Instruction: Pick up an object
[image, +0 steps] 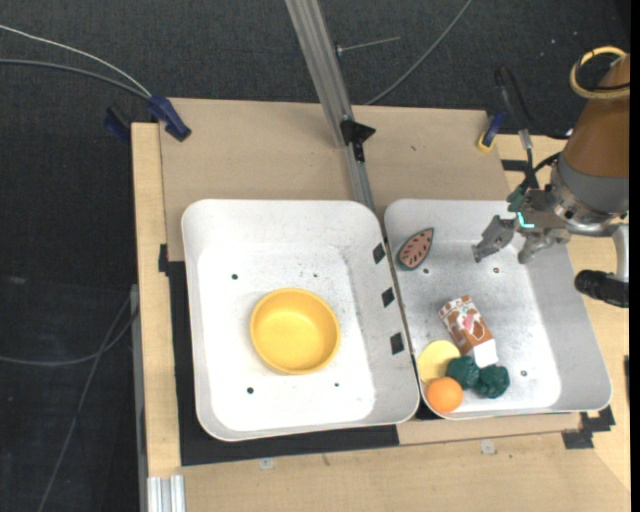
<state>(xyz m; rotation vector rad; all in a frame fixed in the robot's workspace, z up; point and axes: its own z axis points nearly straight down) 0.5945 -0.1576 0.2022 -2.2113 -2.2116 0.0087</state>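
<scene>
Snack packet (468, 325) in right bin (560, 330), hand (509, 243) spread wide, holding nothing, arm cut off.

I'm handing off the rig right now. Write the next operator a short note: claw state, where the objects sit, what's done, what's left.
Claw: open, holding nothing, above the upper part of the right bin.
Right bin: brown leaf-shaped piece near its top left; red-and-white packet mid-bin; yellow piece, orange ball and green toy clustered at the lower edge.
Left bin: yellow bowl.
Done: nothing picked.
Left: grasp and lift one object.
</scene>
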